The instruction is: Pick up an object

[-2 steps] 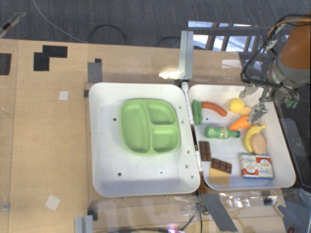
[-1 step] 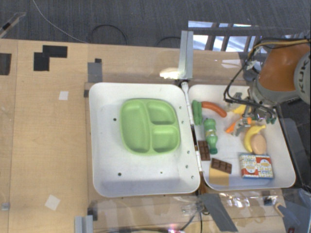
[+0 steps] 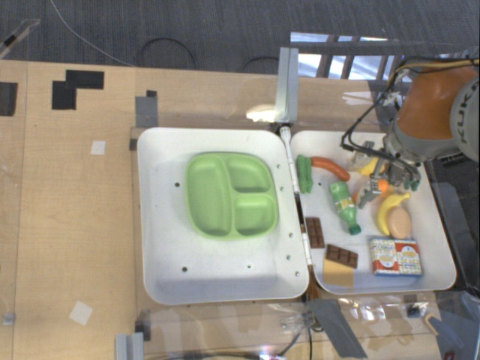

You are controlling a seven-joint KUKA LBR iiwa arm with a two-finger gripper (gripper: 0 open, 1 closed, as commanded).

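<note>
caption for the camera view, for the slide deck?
KUKA arm's gripper lowered among toy food in the right bin, beside a banana; green divided plate in the left bin.

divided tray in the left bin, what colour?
Light green, plain with no pattern. The divided tray shows clearly in the camera view, in the left bin.

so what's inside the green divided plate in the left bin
Nothing shows in the light green three-compartment plastic plate; all three sections look bare. It hides the left white bin's floor beneath.

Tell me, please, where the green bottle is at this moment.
The green bottle lies in the right bin, near its middle, below the orange carrot and left of the banana.
</note>
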